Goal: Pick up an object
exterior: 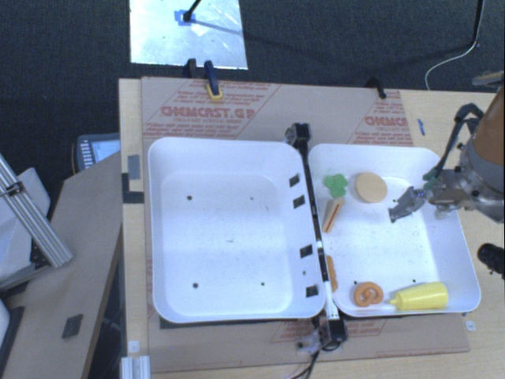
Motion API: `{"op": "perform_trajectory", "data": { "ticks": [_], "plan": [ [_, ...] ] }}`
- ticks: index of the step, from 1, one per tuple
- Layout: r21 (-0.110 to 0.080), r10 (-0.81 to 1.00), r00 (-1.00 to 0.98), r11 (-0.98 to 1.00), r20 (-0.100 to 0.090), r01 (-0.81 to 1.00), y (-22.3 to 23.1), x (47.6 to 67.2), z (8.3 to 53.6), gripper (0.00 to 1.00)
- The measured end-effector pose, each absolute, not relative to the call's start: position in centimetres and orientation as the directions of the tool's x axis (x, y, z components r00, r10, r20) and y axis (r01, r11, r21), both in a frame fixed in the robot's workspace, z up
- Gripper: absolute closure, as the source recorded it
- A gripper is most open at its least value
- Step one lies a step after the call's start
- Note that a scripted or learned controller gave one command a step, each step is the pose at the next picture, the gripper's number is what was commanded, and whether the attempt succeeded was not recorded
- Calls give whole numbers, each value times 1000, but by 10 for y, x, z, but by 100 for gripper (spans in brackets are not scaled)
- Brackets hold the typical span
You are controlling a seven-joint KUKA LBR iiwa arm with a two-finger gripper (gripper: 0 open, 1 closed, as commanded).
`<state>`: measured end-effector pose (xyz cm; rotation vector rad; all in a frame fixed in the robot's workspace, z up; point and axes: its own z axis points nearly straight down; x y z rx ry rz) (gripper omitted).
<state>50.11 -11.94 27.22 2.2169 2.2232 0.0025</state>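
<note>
The right bin point(454, 243) holds a round tan disc point(370, 187), a green leafy piece point(336, 184), an orange carrot stick point(331, 214), an orange pretzel-like ring point(367, 294) and a yellow squeeze bottle point(418, 296) lying on its side. A small brown piece point(332, 272) lies by the divider. My gripper point(405, 204) reaches in from the right over the right bin, just right of the tan disc. Nothing shows between its fingers.
The left bin point(229, 227) sits beside the right one, with black clips point(300, 204) along the shared edge. A cardboard sheet point(268, 109) lies under both bins. A shiny metal plate point(188, 22) is at the back, an aluminium rail point(28, 219) at the left.
</note>
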Motion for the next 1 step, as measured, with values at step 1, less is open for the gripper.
{"op": "perform_trajectory", "data": {
  "ticks": [1],
  "plan": [
    [22, 1000, -7, 7, -4, 1000, -112, 515, 492, 0]
  ]
}}
